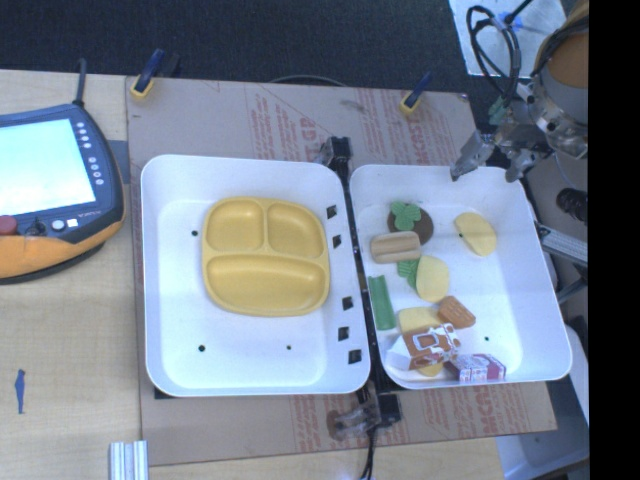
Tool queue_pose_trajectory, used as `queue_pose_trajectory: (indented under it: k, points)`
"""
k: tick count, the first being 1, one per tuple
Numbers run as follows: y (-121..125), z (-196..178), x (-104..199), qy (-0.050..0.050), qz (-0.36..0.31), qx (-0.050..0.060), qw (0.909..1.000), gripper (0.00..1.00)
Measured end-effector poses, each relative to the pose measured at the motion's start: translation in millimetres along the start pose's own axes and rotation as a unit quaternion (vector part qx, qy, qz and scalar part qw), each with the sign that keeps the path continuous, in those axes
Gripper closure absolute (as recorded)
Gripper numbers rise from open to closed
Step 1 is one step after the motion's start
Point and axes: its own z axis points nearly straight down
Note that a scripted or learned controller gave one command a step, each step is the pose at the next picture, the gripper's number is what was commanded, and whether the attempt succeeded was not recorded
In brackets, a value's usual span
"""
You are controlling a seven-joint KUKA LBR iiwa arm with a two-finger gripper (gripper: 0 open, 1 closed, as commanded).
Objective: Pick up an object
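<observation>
The gripper (492, 160) is seen above the right bin's (530, 268) far rim, fingers apparently spread apart and nothing held; a yellow piece (476, 233) lies near.

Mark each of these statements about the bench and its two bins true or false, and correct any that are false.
1. The yellow divided tray lies in the left bin. True.
2. The gripper holds the yellow lemon-shaped piece. False: that piece lies on the floor of the right bin, apart from the gripper, which is up at the bin's far edge with nothing between its fingers.
3. The small toy foods are gathered in the right bin. True.
4. The green stick lies in the yellow divided tray. False: it lies in the right bin, near its left wall.
5. A handheld control pendant with a screen sits left of the bins. True.
</observation>
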Motion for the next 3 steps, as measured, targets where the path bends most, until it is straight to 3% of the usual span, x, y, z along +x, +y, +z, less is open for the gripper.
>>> queue_pose_trajectory:
  k: [1,2,3]
  points:
    - [-25.3,136.4,-37.3,0.0,0.002,0.005,1.0,0.0]
    - [-90.2,174.7,53.8,0.003,-0.003,0.005,1.0,0.0]
    - [-86.1,160.3,46.7,-0.001,0.0,0.0,1.0,1.0]
